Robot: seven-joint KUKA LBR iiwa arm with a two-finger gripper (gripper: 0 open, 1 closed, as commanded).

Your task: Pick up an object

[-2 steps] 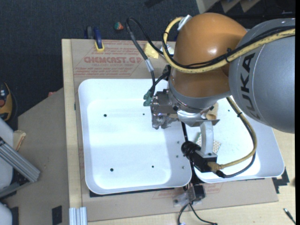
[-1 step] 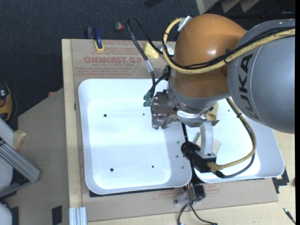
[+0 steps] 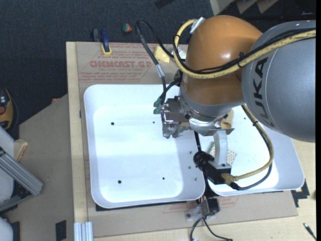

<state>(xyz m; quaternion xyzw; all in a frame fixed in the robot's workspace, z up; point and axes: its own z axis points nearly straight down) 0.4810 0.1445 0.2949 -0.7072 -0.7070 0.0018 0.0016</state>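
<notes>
My gripper (image 3: 169, 129) hangs over the right edge of the left bin (image 3: 100, 149), close to the wall between the two bins. The arm's orange band (image 3: 218, 39) and grey wrist cover most of the right bin (image 3: 286, 169). Below the wrist, a pale oblong object (image 3: 219, 148) lies in the right bin, next to a cream piece with a dotted pattern (image 3: 231, 156). A small tan object (image 3: 228, 120) peeks out from under the wrist. None of these objects is seen between the gripper's fingers.
Black cables (image 3: 150, 49) and a yellow hose (image 3: 251, 174) loop around the arm. The bins rest on a brown board (image 3: 120, 62) with red lettering, and a blue-and-yellow clamp (image 3: 105, 41) sits at its far edge. Metal framing (image 3: 20, 177) lies at left.
</notes>
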